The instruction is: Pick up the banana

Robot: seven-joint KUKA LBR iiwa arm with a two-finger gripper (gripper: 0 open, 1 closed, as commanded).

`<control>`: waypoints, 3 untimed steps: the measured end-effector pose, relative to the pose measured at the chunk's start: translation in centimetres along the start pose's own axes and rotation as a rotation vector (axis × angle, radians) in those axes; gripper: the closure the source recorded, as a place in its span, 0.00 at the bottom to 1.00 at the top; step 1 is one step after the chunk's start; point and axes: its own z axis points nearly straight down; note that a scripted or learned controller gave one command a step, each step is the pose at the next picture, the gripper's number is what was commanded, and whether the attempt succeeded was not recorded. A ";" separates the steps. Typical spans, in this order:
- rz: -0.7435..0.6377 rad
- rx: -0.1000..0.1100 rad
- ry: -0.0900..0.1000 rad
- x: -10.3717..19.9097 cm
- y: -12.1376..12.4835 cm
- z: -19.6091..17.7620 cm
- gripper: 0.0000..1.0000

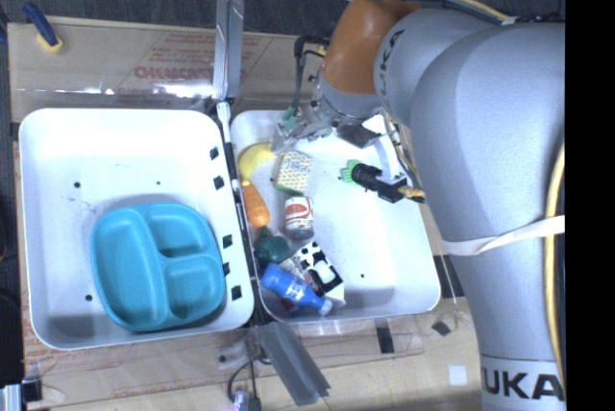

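The claw [297, 132] hangs low over the far end of the right-hand shallow white bin [384, 255], one of two on the surface [106, 54]. Whether it is wide or narrow I cannot tell, and nothing can be seen gripped in it.

Just below it lies one square speckled packet [293, 171], tilted. Just left of the packet, against the bin's left wall, lies the one curved yellow banana [254, 158], near the claw but apart from it.

Further down the same wall come:
- one orange carrot-shaped thing [255, 205]
- one small can with a red and white label [299, 216]
- one dark green lump [272, 248]
- one black-and-white patterned piece [318, 267]
- one blue bottle [288, 288] in the near corner

These last three crowd together, touching.

The left-hand white bin [58, 159] carries one light blue plastic tray [159, 265] with three compartments.
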 end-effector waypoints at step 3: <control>0.066 0.020 0.005 -0.5 -0.6 -13.6 1.00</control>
